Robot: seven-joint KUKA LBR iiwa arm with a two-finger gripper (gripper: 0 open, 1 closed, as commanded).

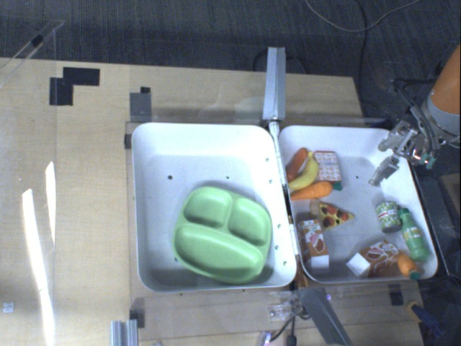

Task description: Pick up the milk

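The worktop [86, 215] is pale wood, with two black marks near its far left corner. Behind it the floor [180, 13] is dark carpet, and a thin cable [360, 16] loops across it. A metal bar [274, 85] stands between the two white bins at the back.

The left bin [155, 157] holds one thing: a green tray [223, 233] with three dips in it.

The right bin [360, 139] holds many small toy foods. I count one banana [306, 173], one carrot [312, 190], one pizza slice [331, 213], one small can [387, 215], one green bottle [412, 236], and one pink box [326, 166]. There are two little cartons. One is brown and white, the milk [313, 242], near the bin's left wall at the front. The other carton [373, 259] lies at the front right, by a small orange thing I cannot name.

The tool [392, 161] hangs over the far right corner of the right bin, well apart from the milk. I see nothing between its fingers, and I cannot tell if they are open or closed.
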